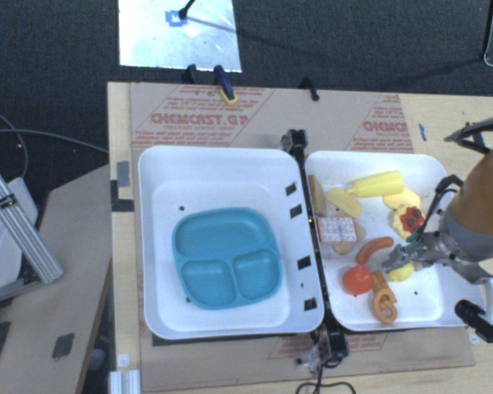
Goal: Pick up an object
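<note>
The jaws [401,261] sit low in the right bin [431,314], by a yellow piece [402,272] and sausage [373,249]; whether spread or pinching, cannot tell.

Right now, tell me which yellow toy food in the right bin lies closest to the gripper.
The small yellow piece right at the gripper, beside the sausage. The corn cob, the banana-like piece and the yellow piece with red lie farther toward the back wall.
</note>
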